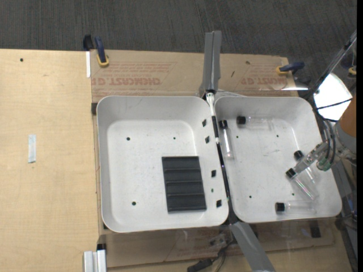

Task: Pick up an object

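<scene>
Clear plastic tubes with black caps lay in the right bin [266, 118]. One tube [256, 120] was near the bin's top edge, one [226, 141] along its left wall, one [295, 207] near the bottom edge. The gripper [309, 164] was low by the right edge, right at another tube [299, 169]. How it was set, I cannot tell. Nothing looked lifted yet, so the pick was not done. A black ridged block [184, 183] sat in the left bin [113, 152].

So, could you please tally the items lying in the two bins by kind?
Black ribbed block: 1, in the left bin.
Clear vials with black caps: 5, in the right bin, at.
Total: 6.
</scene>
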You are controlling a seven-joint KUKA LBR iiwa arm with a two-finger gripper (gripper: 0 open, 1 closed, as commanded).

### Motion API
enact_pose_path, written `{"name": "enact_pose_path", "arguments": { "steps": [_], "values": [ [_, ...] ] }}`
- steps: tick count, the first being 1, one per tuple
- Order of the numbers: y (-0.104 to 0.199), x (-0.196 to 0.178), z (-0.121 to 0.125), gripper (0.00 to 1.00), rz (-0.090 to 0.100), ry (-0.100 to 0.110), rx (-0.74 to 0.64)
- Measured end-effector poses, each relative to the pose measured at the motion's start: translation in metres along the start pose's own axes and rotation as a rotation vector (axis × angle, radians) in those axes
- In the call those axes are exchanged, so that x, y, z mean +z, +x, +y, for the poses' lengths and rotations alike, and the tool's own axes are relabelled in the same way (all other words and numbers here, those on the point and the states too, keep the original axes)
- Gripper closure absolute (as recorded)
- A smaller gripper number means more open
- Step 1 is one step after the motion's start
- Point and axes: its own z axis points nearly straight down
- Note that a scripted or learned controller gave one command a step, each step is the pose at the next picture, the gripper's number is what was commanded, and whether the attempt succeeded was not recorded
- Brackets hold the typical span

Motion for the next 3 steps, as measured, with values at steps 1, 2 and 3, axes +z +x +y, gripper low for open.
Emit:
{"name": "enact_pose_path", "arguments": {
  "steps": [1, 2, 3],
  "values": [
    [0.043, -0.101, 0.084, 1.0, 0.0, 0.003, -0.058],
    [0.043, -0.089, 0.13, 1.0, 0.0, 0.003, -0.104],
    [0.053, -0.083, 0.195, 1.0, -0.001, 0.002, -0.205]
  ]
}}
